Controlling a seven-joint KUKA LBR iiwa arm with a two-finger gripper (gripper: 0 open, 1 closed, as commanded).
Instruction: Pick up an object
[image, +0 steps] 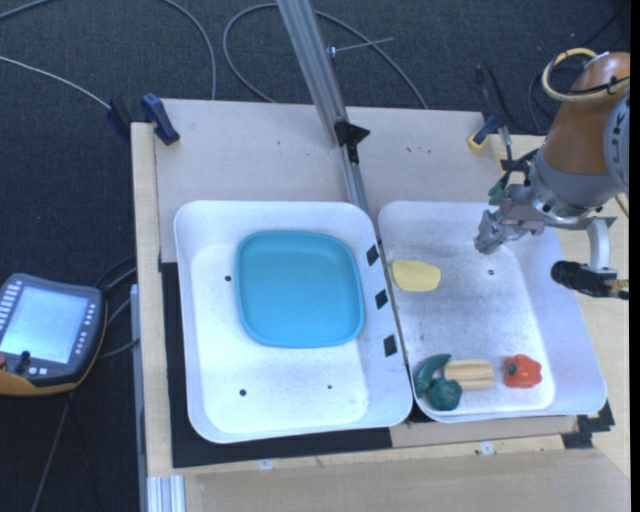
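Arm's tool (487, 240) hovering over the right shallow white bin (560, 330), nothing visibly in its grip.

The tool is hanging above that bin's upper part, apparently positioning for a pick. Four candidates are lying in this bin: one pale yellow soft lump (415, 276) near its left wall, and one green plastic vegetable (438, 382), one tan wooden block (470, 374) and one red plastic pepper (521, 371) lining its lower edge. One turquoise square plate (300, 288) is sitting in the bin alongside.
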